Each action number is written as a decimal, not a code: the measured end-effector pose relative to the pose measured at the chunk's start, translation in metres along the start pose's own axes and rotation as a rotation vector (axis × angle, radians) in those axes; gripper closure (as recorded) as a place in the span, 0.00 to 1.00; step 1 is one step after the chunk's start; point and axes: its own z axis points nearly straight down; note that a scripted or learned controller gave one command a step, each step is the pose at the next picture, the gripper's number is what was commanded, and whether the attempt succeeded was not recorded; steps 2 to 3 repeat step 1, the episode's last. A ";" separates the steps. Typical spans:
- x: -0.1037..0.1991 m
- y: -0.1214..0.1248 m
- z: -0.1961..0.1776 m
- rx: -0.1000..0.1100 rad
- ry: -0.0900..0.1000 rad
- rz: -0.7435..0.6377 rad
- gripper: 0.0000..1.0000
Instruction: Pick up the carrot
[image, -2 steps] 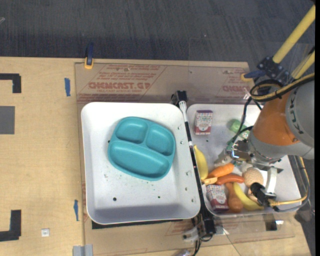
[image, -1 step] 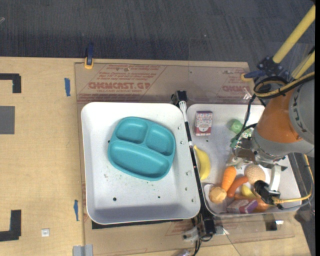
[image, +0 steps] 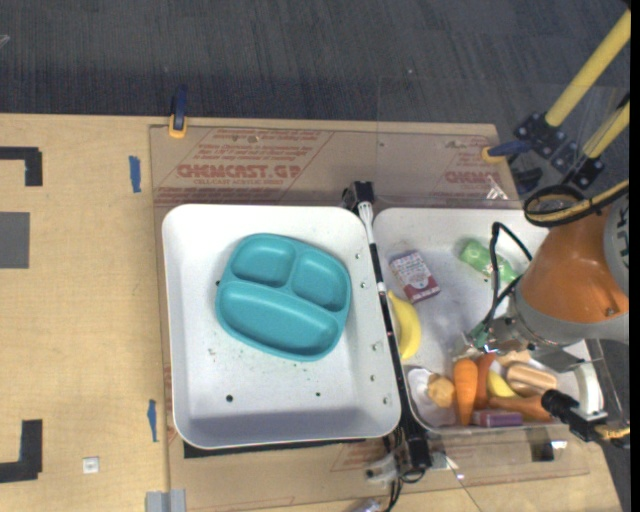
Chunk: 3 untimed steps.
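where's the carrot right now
The carrot stands in the right bin, near its front edge, right of the banana and just below the arm's wrist.

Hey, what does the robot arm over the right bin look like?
The arm is grey with a broad, rounded orange band above the wrist. Black cables loop along its left side down toward the gripper, which has metal parts.
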 end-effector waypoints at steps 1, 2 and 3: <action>0.060 0.005 -0.093 0.029 0.005 0.277 1.00; 0.060 0.005 -0.093 0.029 0.005 0.277 1.00; 0.060 0.005 -0.093 0.029 0.005 0.277 1.00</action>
